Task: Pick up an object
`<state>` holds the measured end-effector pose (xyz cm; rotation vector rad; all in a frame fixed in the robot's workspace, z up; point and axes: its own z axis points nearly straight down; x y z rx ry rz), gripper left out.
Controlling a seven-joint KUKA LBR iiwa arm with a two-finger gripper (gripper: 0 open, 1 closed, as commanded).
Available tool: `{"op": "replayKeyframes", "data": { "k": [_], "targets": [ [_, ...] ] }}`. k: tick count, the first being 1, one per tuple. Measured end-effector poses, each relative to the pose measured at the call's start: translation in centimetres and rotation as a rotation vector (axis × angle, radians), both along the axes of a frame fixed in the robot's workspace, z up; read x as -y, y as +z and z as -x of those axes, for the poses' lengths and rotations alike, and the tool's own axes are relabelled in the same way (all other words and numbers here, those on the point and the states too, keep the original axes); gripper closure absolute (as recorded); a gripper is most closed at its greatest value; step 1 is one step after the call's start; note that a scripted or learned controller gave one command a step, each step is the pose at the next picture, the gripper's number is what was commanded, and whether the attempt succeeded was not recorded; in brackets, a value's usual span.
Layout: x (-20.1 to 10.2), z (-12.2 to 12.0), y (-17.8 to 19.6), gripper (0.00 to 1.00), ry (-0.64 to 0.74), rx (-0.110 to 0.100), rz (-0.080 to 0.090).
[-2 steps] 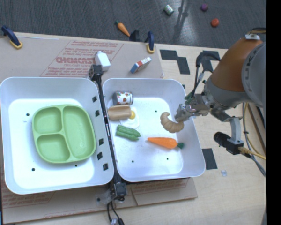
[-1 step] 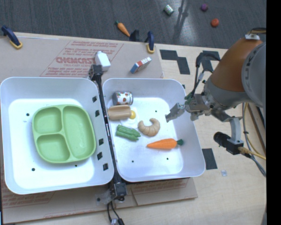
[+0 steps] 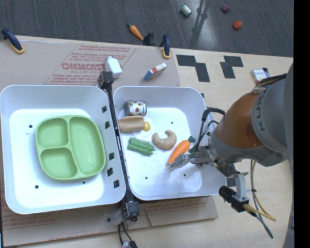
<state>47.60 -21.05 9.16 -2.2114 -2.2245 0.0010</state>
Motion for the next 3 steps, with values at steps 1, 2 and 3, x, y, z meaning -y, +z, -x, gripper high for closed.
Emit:
{"op": "replayKeyframes", "data": {
  "k": [1, 2, 3],
  "targets": [
    [0.1, -0.1, 1.1, 1.00, 0.006, 0.002, 0.003],
    [-2.1, -0.2, 17.3, 1.00, 0.001, 0.008, 0.006],
    [0.0, -8.9, 12.6, 1.00, 0.001, 0.002, 0.003]
  ]
}}
